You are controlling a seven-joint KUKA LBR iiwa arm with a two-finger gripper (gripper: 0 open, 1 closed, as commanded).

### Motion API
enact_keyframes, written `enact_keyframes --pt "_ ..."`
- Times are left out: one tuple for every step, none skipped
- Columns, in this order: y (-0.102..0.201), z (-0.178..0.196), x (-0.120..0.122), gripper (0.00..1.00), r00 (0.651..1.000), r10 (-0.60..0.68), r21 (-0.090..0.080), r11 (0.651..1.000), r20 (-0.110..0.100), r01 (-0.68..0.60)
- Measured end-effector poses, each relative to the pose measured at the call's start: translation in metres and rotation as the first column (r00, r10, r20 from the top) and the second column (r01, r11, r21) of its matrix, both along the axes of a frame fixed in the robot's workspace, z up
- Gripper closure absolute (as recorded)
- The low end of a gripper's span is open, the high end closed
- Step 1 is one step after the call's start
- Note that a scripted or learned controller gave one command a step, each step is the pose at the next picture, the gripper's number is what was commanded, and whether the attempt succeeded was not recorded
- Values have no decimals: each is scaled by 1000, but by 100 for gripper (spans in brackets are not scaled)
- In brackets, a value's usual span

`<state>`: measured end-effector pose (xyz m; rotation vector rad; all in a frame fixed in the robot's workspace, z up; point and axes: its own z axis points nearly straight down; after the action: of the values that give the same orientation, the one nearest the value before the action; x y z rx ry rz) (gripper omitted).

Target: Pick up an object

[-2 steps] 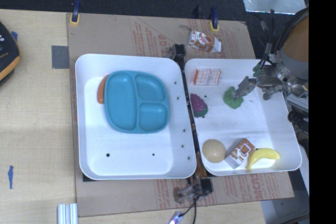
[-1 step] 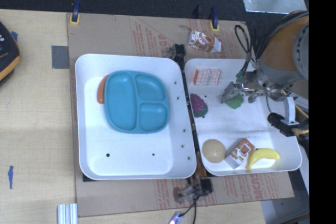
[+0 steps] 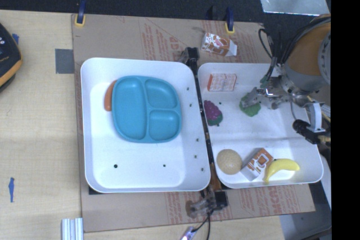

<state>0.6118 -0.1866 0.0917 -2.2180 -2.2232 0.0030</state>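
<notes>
Two white bins sit side by side on a sheet of brown cardboard point(image 3: 140, 28) that covers the wooden table point(image 3: 34, 137). The left bin point(image 3: 140, 177) holds a blue divided plate point(image 3: 147, 108), and an orange thing point(image 3: 108, 96) peeks out from under the plate's left edge. The right bin point(image 3: 264, 129) holds most of the clutter: a small white and orange carton point(image 3: 221, 82) lies flat near its upper left corner, a purple bunch of grapes point(image 3: 213, 112) rests against its left wall, a tan round thing point(image 3: 229, 161) sits at the lower left, and just right of it a small orange and white box point(image 3: 256, 163) touches a yellow banana point(image 3: 281, 168) along the lower edge. A green thing point(image 3: 250, 105) lies in the upper middle of this bin. Above the right bin, on the cardboard, lies a crumpled packet point(image 3: 219, 45). At the far left edge of the frame a yellow and black device point(image 3: 8, 59) sits on the table. The arm point(image 3: 315, 59) comes in from the right over the right bin, cables looping above it. The hand point(image 3: 264, 94) is low over the green thing and appears to touch its top right side; I cannot tell how far apart its fingers stand or whether it grips the green thing.
</notes>
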Motion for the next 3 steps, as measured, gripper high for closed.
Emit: enact_keyframes --pt "72 0 -34 0 1000 3 -2 1000 0 -3" --pt "84 3 28 0 1000 -1 -4 1000 7 1" --pt "84 0 45 0 1000 2 1 1000 0 -2"
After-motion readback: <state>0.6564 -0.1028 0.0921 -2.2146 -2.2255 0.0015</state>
